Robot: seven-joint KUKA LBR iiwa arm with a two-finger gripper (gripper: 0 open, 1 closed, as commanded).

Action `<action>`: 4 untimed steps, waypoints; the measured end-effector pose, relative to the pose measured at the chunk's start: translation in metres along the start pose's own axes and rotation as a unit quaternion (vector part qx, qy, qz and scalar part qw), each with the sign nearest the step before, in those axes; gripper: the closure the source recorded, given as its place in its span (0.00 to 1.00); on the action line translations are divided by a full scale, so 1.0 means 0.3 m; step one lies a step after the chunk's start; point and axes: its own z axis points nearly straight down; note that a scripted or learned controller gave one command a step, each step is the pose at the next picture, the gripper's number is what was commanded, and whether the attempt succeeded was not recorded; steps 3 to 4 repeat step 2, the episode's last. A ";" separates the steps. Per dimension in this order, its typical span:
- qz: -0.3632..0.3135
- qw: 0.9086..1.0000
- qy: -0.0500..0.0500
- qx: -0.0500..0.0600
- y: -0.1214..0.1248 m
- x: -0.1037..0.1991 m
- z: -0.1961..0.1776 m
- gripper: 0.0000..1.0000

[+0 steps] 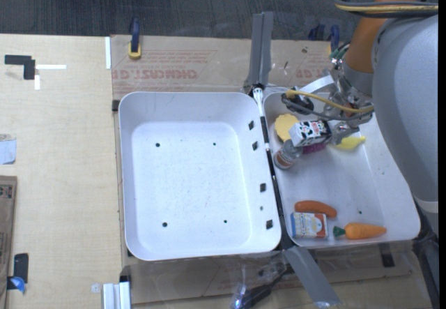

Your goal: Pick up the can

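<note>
Light: bright, even, from overhead.
Shadows: soft, faint along bin walls.
Glare: mild on the left bin (191, 168) floor.
Focus: slightly soft throughout.

Both bins (188, 109) look like smooth white plastic with a soft shine. The bench (56, 161) is pale, matt wood, and brown cardboard (181, 63) lies flat behind the bins. The can (286, 157) has a shiny metal end, and the carrot (364, 231) looks like smooth orange plastic.
</note>
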 end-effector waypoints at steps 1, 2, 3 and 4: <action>-0.072 0.997 0.000 0.000 0.043 -0.017 -0.122 1.00; -0.065 0.998 -0.001 0.000 0.227 -0.029 -0.064 1.00; -0.065 0.998 -0.001 0.000 0.227 -0.029 -0.064 1.00; -0.065 0.998 -0.001 0.000 0.227 -0.029 -0.064 1.00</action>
